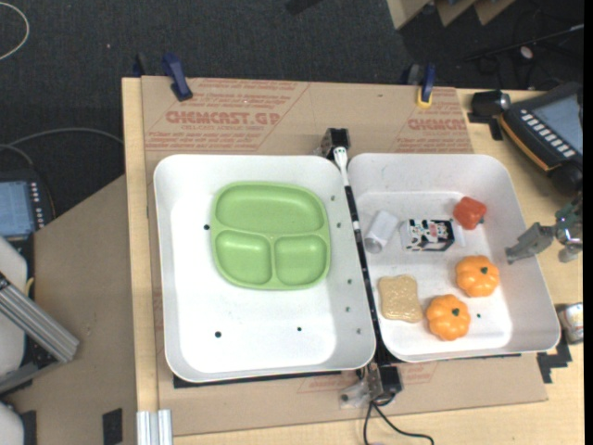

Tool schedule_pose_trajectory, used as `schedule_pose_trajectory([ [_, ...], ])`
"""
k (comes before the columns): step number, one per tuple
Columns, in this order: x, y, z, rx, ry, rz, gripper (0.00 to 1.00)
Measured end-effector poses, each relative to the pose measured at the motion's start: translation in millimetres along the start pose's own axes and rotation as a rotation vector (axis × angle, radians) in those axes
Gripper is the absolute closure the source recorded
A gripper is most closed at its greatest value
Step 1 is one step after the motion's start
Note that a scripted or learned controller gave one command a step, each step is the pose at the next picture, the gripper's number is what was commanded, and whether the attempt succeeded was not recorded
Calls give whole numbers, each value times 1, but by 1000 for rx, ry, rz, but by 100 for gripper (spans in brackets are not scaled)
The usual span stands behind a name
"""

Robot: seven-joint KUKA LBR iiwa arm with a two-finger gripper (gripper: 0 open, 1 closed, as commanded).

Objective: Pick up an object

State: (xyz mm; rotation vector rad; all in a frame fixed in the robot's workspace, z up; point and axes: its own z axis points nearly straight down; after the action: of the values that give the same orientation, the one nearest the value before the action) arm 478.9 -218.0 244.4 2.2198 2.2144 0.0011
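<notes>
The right bin (pixel 491 170) holds several small objects. A red piece (pixel 470 212) lies near its far right, with a black-and-white carton (pixel 429 235) and a grey cylinder (pixel 378 230) to its left. Two orange pumpkins (pixel 477 276) (pixel 447 316) and a tan cracker (pixel 400 298) sit toward the front. My gripper (pixel 533 242) hangs at the bin's right rim, just right of the upper pumpkin and apart from every object. Nothing is seen in its grasp.
The left bin (pixel 185 323) carries a green three-compartment plate (pixel 271 235). A black and orange device (pixel 547 128) rests on the bench at the far right. Blue and yellow clamps (pixel 176 74) (pixel 425 89) hold the cardboard base at the back edge.
</notes>
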Motion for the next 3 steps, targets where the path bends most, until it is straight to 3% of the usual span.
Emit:
schedule_pose_trajectory([
  [1, -6, 1, -3, 2, 1, -2, 0],
  [2, -4, -3, 101, 15, 9, -2, 0],
  [3, -3, 3, -31, -10, -3, -5, 0],
])
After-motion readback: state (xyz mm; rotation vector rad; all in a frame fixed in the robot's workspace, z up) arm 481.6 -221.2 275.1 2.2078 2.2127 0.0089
